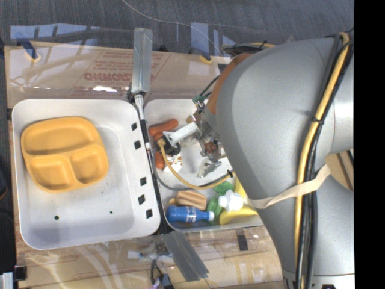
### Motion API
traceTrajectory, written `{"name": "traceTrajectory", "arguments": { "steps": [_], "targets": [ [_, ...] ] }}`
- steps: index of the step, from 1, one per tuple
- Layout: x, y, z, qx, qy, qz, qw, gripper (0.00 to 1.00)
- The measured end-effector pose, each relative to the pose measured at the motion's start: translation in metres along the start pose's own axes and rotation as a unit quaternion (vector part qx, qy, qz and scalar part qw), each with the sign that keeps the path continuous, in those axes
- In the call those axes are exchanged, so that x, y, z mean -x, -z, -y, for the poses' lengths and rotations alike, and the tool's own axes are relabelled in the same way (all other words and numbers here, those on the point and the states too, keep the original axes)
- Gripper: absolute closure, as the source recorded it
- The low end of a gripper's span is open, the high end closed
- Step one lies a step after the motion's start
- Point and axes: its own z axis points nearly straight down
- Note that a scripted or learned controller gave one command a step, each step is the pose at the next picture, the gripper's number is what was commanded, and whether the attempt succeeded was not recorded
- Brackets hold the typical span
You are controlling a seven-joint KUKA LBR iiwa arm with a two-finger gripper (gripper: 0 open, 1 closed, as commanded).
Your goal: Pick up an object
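Note:
The right bin [180, 110] holds a pile of small items. An orange-red sausage [163, 127] lies near its top left, and a second one [159, 156] lies along the left wall. A blue bottle [187, 215] rests at the bin's front edge beside a tan bun [190, 197], a green bottle with a white cap [224, 198] and a yellow piece [238, 212]. My gripper [205, 152] hangs low over the middle of this bin, just right of the sausages. A white part [181, 135] sticks out from it toward the upper sausage. The grey arm hides the bin's right half.
The left bin [120, 209] carries a yellow divided tray [63, 152] in its upper left part. A black-clipped divider [146, 161] separates the two bins. Brown cardboard [90, 71] lies behind them, and a thin yellow cable [180, 176] loops under the gripper.

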Motion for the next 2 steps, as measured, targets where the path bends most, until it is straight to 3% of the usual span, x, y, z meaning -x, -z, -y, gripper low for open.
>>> {"name": "traceTrajectory", "arguments": {
  "steps": [1, 2],
  "targets": [
    [0.117, 0.067, -0.003, 0.001, 0.019, -0.001, 0.9998, 0.00],
    [0.116, -0.009, -0.035, 0.006, -0.030, -0.011, 0.9995, 0.00]
  ]
}}
